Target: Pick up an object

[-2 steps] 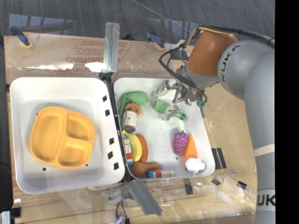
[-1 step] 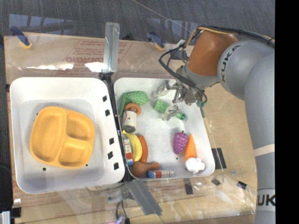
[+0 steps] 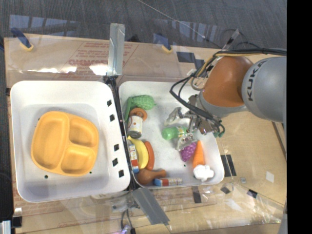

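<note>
My gripper (image 3: 184, 127) hangs low in the right bin (image 3: 161, 89), under the orange band of the arm (image 3: 222, 84). Just left of it lies a small round green toy (image 3: 170, 132), touching or nearly touching the metal parts. A purple grape bunch (image 3: 187, 152) lies directly below the gripper, with an orange carrot (image 3: 198, 152) beside it. The view does not show anything clearly held.
The right bin also holds a green leafy toy (image 3: 140, 101), a small can (image 3: 135, 125), a banana (image 3: 142, 152), a brown drumstick (image 3: 148, 175), a marker (image 3: 169, 181) and a white piece (image 3: 203, 172). A yellow divided plate (image 3: 65, 143) lies in the left bin (image 3: 24, 96).
</note>
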Available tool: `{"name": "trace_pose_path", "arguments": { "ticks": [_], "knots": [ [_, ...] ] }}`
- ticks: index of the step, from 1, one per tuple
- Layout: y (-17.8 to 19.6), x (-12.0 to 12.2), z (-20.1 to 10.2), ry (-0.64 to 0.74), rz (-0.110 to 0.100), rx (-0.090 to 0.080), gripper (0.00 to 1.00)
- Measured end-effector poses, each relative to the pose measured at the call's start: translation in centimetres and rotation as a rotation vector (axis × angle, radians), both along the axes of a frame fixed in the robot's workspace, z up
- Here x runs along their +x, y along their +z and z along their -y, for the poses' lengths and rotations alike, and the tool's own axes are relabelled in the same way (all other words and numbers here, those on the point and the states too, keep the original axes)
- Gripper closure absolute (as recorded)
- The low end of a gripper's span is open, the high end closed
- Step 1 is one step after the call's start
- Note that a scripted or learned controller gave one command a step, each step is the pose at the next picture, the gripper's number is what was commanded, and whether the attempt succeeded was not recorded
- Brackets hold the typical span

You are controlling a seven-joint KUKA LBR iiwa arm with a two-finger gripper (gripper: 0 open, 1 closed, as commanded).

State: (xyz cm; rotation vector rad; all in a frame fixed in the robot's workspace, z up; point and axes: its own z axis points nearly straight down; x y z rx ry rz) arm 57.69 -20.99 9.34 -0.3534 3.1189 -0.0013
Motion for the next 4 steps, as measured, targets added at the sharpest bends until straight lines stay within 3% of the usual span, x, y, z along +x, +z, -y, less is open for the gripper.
{"name": "trace_pose_path", "arguments": {
  "ticks": [1,2,3,4],
  "knots": [
    [-0.1,-3.5,-0.2,-0.026,0.0,0.001,0.0],
    [-0.1,-6.0,-0.1,0.166,-0.003,0.001,0.0],
    [1.0,-5.7,-0.3,0.175,0.001,0.0,1.0],
    [14.2,-3.6,-4.6,0.048,0.013,-0.004,1.0]
  ]
}}
